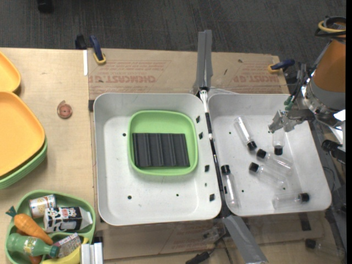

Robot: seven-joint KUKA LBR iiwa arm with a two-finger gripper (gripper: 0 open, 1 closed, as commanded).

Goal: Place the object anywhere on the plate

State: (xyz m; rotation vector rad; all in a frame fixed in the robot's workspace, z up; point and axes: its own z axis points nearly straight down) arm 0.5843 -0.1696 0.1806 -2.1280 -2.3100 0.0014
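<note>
Hovering at right bin's [324, 199] two o'clock, pincer [281, 122] state untellable. Clear vials [245, 133] lie scattered; slippery, could roll free before reaching green plate [163, 120].

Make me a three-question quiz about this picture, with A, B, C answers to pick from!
1. Where is the green plate?
A. in the left bin
B. in the right bin
C. on the floor

2. What colour are the caps on the clear tubes?
A. red
B. black
C. yellow

3. What lies on the green plate?
A. a clear tube
B. a carrot
C. a dark ridged slab

Answers: 1 A, the plate sits inside the left bin. 2 B, each tube ends in a black cap. 3 C, the slab rests on it, while the tubes lie in the right bin below the gripper.
</note>
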